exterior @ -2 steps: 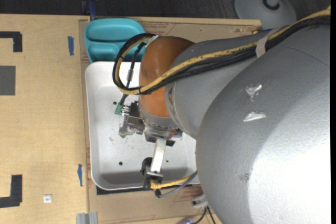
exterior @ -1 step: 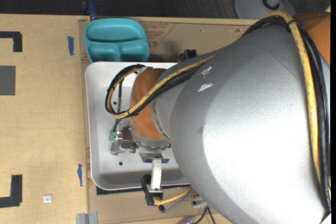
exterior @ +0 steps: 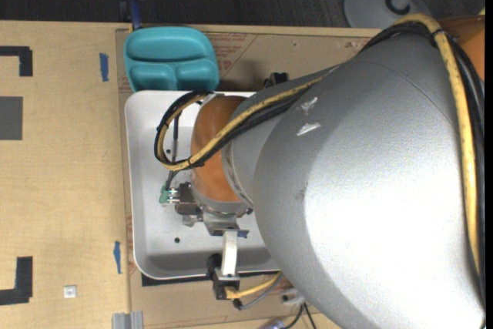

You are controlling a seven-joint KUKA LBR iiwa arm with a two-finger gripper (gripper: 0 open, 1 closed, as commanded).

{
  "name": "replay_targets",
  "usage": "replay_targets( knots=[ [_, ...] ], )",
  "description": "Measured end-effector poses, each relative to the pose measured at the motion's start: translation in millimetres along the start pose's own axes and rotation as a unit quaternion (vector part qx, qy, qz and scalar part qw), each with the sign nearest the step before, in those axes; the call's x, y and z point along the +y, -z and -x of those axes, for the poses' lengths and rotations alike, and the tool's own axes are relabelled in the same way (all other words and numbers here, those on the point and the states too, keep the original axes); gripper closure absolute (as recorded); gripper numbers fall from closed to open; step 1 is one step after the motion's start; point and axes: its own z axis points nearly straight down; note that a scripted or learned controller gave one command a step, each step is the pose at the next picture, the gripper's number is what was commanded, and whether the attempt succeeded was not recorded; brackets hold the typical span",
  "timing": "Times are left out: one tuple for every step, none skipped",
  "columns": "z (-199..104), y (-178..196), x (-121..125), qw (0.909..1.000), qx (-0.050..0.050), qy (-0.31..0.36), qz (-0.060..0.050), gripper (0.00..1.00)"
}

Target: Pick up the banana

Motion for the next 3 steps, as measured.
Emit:
replay_targets(
  knots=[
    [0, 10, 0, 1.0000, 0.000, 0.000, 0.000, 1.00],
    [0, -8, 2, 0.9804, 0.001, -0.197, 0.002, 1.00],
    [3, -10, 1, 1.0000, -0.002, -0.005, 0.001, 1.00]
  ],
)
